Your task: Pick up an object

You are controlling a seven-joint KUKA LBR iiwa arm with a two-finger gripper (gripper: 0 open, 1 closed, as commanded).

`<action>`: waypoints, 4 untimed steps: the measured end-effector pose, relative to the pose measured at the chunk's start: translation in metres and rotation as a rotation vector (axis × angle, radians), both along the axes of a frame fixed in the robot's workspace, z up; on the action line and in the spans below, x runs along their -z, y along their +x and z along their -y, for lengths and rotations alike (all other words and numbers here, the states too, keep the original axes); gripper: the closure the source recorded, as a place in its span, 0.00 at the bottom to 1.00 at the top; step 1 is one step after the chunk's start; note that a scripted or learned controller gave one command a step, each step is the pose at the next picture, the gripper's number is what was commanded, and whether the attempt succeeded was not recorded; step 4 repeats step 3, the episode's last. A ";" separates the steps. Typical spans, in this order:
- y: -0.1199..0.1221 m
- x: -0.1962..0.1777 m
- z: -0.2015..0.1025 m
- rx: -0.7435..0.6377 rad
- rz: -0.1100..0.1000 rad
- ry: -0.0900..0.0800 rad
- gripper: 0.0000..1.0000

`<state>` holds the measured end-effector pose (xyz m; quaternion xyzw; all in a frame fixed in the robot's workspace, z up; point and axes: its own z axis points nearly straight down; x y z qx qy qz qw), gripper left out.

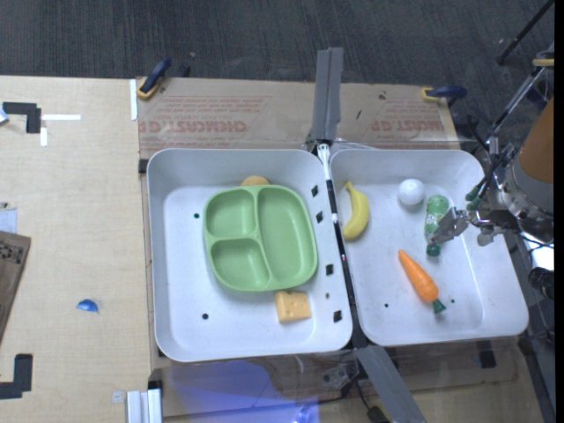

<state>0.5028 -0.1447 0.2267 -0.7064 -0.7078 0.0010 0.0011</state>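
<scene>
**Two bins on the counter, with the hand at the right bin's far edge**

Nearest the camera, low in the frame, lies a yellow cheese wedge [293, 307] in the left bin [176, 263], just below the green divided plate [261, 236]. At the right of the frame the hand [456, 226] reaches over the right bin [476, 311]; its metal fingers [449, 227] lie against a green bottle [435, 220], but whether they clasp it or how far apart they stand cannot be told. Just left of the bottle sits a white ball [411, 192]; below it, an orange carrot [419, 280] lies slantwise. Farther left, near the bins' shared wall, is a banana [355, 210]. A small yellow object [255, 181] shows behind the plate's upper edge.
</scene>
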 end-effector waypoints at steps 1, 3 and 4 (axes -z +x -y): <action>0.004 0.135 -0.027 -0.087 0.001 0.000 0.00; 0.047 0.031 -0.076 0.080 0.000 -0.002 1.00; 0.047 0.031 -0.076 0.080 0.000 -0.002 1.00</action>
